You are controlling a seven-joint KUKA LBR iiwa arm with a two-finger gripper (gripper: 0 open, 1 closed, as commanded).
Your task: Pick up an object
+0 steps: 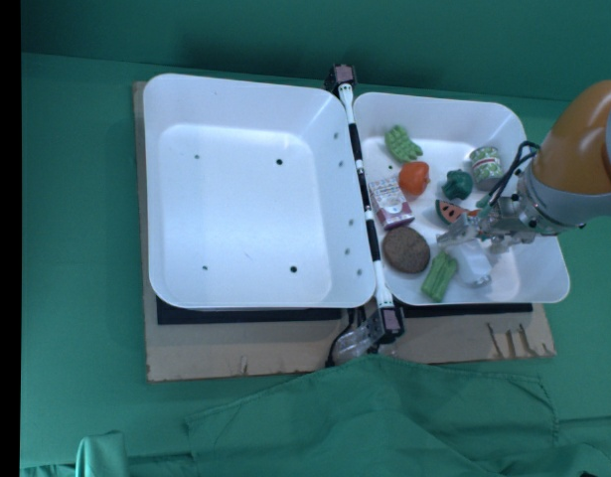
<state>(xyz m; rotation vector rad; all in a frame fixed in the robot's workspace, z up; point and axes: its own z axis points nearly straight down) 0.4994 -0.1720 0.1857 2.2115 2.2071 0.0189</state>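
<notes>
The right bin [524,276] holds several small toys: a green leafy piece [403,144], an orange-red pepper [414,177], a dark green broccoli [457,183], a round patterned tin [485,163], a watermelon slice [450,212], a pink carton [389,202], a brown cookie [406,249] and a light green piece [439,276]. My gripper [471,238] hangs low over the bin's right half, just above a pale translucent object [474,265]. Its metal parts blur together.
The left bin [186,117] sits beside it, joined by a black-and-white clamp bar [361,177]. Both bins rest on cardboard [235,361] over green cloth. A fold of cloth [384,415] bulges at the front. The orange-banded arm [583,152] covers the right bin's far right edge.
</notes>
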